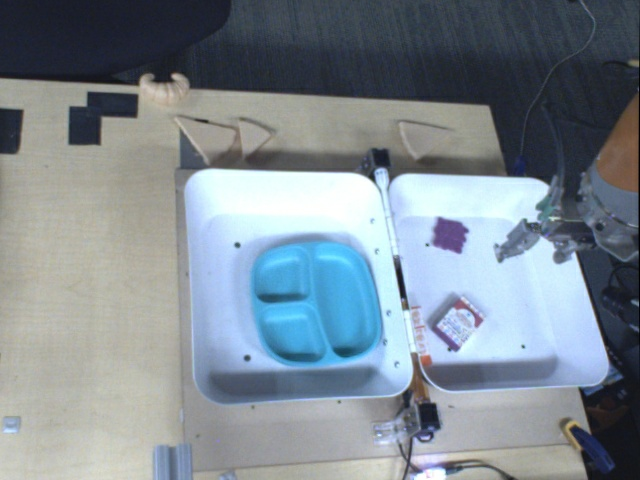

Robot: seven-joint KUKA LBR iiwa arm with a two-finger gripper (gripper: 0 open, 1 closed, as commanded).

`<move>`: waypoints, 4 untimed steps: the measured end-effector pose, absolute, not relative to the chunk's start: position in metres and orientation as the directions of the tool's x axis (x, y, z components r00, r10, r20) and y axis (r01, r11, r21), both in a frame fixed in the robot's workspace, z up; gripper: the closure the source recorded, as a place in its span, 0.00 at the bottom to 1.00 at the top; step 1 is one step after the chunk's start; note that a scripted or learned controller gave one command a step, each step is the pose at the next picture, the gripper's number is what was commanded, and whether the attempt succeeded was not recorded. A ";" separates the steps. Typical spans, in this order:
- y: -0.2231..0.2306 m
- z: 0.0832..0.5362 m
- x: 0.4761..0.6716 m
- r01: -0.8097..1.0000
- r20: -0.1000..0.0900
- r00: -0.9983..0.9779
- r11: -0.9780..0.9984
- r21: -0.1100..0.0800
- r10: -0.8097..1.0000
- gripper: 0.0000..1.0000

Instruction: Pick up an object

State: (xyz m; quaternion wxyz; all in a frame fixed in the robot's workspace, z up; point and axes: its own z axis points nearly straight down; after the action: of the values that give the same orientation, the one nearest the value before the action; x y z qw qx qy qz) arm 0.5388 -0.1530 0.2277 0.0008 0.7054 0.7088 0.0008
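Wooden bench (90, 298) under dark carpet, two shallow white bins side by side. Left bin (215, 218) holds a blue three-compartment tray (318, 303) with nothing visible in its wells. Right bin (570, 358) has the two candidates: a purple flat piece (450, 235) toward the far-left part, and a small red-and-white packet (457, 323) lower down, near the middle, lying rotated against the bin edges.

Gripper (538, 241) hangs over the right bin's far-right area, arm coming in from the right. Fingers look spread apart, one tip (512, 245) pointing left and down toward the bin floor, the other nearer the wrist. Nothing between them.

Target relation: purple piece is off to the left of the fingertips, near but clearly apart. Packet is down-left of them, further off. Neither is under the jaws right now.

Risks as I read it:
- Descend from this spot and it closes on bare bin floor. Cause: no lateral offset toward either object.
- Purple piece looks thin and flat, so fingers may skate over it or pinch air.
- Packet is angled, so jaws not aligned to its short side could nudge it away instead of clamping.
- Right wall of the bin is close to the wrist, so a low approach could clip the rim.

Can't tell gripper height above the floor from this single slanted view.
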 end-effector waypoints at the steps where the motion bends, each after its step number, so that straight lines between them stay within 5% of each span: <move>1: -0.156 0.129 0.510 1.000 0.001 -0.002 0.002 0.000 1.000 0.00; 2: -0.128 0.090 0.493 1.000 -0.006 0.000 0.000 0.021 1.000 0.00; 3: -0.127 0.103 0.496 1.000 -0.004 -0.002 0.002 0.028 1.000 1.00; 4: -0.192 0.088 0.543 1.000 -0.005 -0.001 0.001 0.010 1.000 1.00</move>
State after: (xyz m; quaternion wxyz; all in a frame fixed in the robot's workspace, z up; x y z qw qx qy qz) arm 0.5429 -0.1919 0.0877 0.0052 0.7066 0.7076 0.0019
